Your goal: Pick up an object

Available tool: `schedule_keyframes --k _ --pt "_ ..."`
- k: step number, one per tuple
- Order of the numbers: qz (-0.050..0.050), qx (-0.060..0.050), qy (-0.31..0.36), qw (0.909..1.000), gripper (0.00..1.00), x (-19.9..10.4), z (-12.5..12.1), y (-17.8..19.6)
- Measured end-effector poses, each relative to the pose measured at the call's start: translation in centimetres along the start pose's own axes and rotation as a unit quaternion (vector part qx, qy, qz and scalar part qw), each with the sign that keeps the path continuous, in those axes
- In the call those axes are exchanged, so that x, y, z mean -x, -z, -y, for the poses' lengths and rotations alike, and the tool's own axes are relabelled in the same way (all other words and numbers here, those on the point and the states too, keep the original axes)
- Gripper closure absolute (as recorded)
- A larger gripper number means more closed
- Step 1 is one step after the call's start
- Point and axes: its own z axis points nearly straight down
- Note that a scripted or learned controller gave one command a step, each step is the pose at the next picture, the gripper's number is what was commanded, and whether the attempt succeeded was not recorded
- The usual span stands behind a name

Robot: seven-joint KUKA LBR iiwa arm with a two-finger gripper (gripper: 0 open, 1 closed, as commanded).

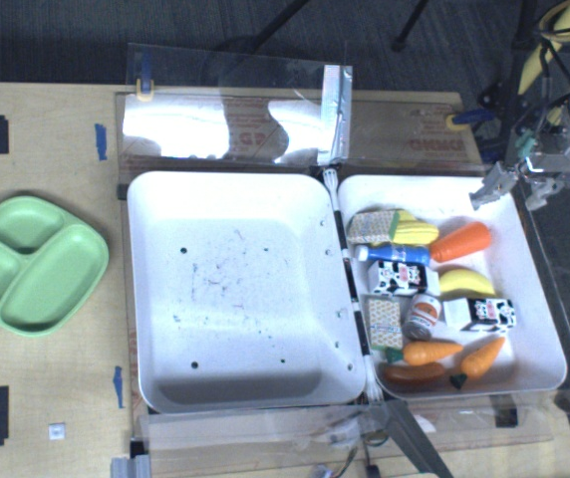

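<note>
The right bin [539,297] holds a pile of toy food. In it I see an orange carrot [461,241], a yellow corn cob [415,233], a blue tube [399,255], a cow-patterned carton [397,279], a banana [464,283] and a second cow-patterned carton [490,314]. Lower down lie a small can [425,315], two more carrots [431,351] and a brown sausage [412,372]. My gripper [512,193] hovers over the bin's far right corner, above and right of the orange carrot. It is open, with nothing between its spread fingers.
The left bin [235,277] is bare white with faint marks. A green divided plate [31,264] rests on the bench at far left. A clear plastic sheet [235,118] stands behind the bins. Cables and stands crowd the upper right.
</note>
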Motion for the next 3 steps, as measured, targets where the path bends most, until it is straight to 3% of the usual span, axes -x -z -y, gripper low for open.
schedule_keyframes --k 1,2,3 --pt "0.0 0.001 0.001 1.0 0.0 -2.1 0.4 -12.7" --pt "0.0 0.001 0.038 0.9993 0.0 0.6 -0.4 -17.2" --pt "0.0 0.0 0.037 0.9993 1.0 0.7 -0.4 -16.2"
